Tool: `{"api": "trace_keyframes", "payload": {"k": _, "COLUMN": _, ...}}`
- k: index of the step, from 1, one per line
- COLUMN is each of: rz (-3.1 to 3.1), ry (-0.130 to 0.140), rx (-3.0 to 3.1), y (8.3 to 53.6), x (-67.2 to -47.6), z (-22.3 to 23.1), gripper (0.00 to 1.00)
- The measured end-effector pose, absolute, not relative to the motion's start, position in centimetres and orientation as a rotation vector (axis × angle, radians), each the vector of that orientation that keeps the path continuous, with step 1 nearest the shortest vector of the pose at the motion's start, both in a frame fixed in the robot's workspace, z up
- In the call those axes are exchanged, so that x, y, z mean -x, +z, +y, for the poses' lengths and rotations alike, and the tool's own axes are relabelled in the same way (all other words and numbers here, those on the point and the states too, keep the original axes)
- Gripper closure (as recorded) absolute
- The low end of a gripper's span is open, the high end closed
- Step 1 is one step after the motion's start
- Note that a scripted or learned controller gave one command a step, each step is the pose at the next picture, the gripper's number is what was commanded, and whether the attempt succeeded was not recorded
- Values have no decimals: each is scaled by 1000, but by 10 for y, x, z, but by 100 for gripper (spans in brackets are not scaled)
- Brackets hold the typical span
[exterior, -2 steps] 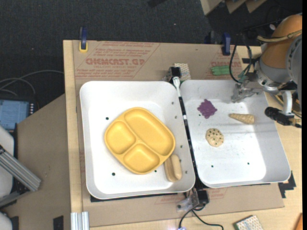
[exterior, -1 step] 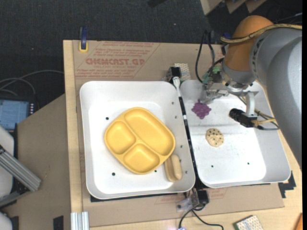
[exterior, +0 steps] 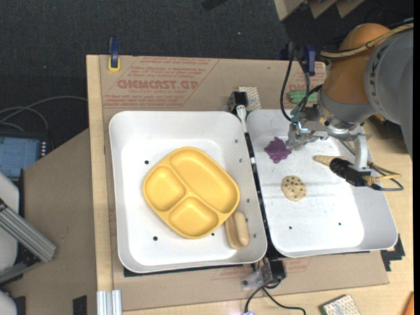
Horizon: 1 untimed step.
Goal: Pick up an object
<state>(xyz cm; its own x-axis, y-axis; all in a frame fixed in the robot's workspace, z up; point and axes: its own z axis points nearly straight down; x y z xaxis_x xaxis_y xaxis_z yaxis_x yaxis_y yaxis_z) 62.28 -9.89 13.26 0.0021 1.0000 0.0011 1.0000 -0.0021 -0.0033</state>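
Note:
The right bin (exterior: 341, 231) holds a small purple lump (exterior: 277, 149) near its far left corner. A round chocolate-chip cookie (exterior: 294, 188) lies a little nearer the front, and a small tan cone-shaped piece (exterior: 323, 159) lies to the right. My gripper (exterior: 298, 136) hangs low over the bin's far side, just right of the purple lump and close to it. Nothing is visibly held in it.
The left bin (exterior: 125, 143) carries a yellow divided plate (exterior: 190, 190), with a tan bun-like piece (exterior: 237, 230) by its front right corner. A small checkered item (exterior: 248, 97) sits on the cardboard behind the bins. The arm (exterior: 354, 77) covers the right bin's far right corner.

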Motion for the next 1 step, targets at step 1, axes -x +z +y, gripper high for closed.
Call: {"api": "trace_keyframes", "payload": {"k": 1, "rz": -2215, "ry": 5, "rx": 2222, "y": 113, "x": -592, "z": -123, "gripper": 100}}
